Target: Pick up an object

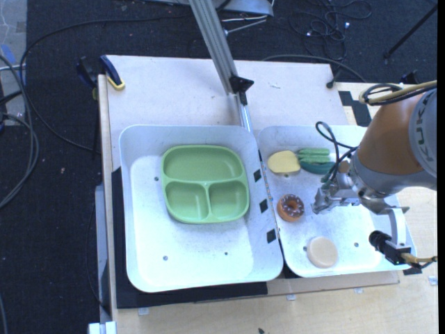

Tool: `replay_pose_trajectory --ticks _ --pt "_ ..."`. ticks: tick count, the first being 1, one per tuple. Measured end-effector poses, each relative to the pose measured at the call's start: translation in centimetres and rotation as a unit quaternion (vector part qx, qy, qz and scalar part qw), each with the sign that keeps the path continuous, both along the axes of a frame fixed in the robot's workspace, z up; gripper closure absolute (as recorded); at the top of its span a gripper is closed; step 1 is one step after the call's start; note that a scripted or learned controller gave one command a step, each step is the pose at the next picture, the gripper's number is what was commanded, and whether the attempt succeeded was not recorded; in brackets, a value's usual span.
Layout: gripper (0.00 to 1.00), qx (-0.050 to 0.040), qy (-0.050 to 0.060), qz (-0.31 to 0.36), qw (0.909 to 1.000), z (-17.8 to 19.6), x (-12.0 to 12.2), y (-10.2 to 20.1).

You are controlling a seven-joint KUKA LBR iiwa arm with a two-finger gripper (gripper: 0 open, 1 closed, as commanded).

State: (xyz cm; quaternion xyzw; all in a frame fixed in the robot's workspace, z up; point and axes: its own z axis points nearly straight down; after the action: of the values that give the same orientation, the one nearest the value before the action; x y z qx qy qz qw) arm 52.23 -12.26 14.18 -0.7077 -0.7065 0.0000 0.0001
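Brown-glazed donut (290, 207) looks like the likeliest target: it lies flat in the right bin (348, 259), just beside the gripper (321, 202), on the side facing the left bin. A small gap of bare bin floor shows between the donut's edge and the gripper tip; not touching, as far as the view shows.

Step in hand, as a judgement: approach, pre-grasp. The gripper is low over the right bin's middle but nothing is seen between the fingers, so no pick is made yet. How wide the fingers stand cannot be told; the metal tip is small and partly hidden by the wrist and its cable.

Next move calls for a short sideways shift toward the donut so the tip centres over it, then a descent to the bin floor and a close. The donut is low and flat, so the fingers would need to straddle it across its width; a shallow descent risks closing on air or nudging it away.

Other candidates around the fingers: a yellow piece (284, 162) and a green piece (314, 159) beyond the tip toward the bin's far wall, touching each other; a pale round disc (322, 251) on the near side, well apart from the tip. A green divided plate (206, 183) sits in the left bin (139, 256), far from the fingers across the shared wall.
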Motion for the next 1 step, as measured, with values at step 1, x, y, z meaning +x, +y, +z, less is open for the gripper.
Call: replay_pose_trajectory --ticks 1 --pt "1.0 -0.0005 -0.002 0.002 1.0 4.75 -0.47 0.68"
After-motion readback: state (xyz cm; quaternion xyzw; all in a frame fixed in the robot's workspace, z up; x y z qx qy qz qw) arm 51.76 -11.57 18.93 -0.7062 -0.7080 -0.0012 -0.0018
